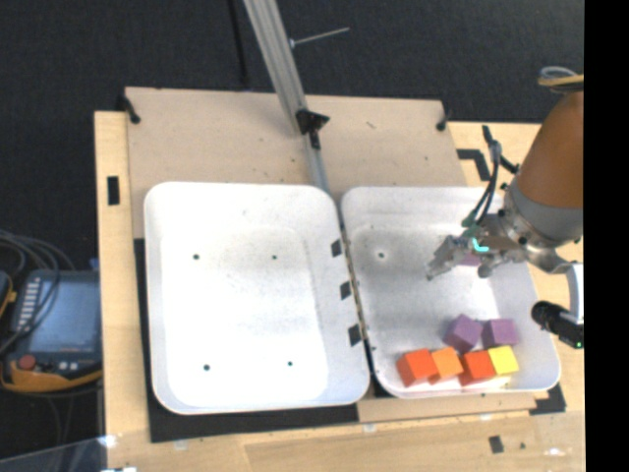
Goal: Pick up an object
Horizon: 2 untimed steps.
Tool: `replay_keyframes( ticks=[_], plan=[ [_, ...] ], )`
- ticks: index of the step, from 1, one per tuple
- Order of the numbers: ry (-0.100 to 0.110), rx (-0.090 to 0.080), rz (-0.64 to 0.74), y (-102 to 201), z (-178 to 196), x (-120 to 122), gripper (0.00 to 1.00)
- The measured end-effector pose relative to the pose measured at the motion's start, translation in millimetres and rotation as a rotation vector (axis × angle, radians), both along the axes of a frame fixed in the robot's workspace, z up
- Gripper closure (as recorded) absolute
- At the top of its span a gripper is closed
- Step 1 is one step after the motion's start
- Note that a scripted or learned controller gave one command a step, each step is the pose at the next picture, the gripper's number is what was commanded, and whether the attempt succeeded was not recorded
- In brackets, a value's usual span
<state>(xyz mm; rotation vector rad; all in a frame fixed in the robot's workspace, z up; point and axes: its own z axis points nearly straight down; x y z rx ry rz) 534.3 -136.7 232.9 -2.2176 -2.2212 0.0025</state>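
Now hovering in the right bin (393,214), tool (460,257) spread open and empty, blocks (458,354) clustered below it toward the near rim.

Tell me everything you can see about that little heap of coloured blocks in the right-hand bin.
The blocks are small cubes, matte and solid-looking, huddled against the near rim of the right bin. Two purple ones sit behind; in front runs a row of orange-red, lighter orange, orange-red and yellow. They look pressed together, some tilted rather than square to the bin. The claw hangs above the bin floor farther back, apart from them.
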Motion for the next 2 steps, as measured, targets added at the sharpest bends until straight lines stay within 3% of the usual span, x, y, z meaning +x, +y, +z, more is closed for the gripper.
replay_keyframes(
  ticks=[1,2],
  plan=[
    [-0.005,-0.001,-0.002,0,2,1,0.0],
    [0.0,-0.001,-0.003,0,-40,-2,0.0]
  ],
)
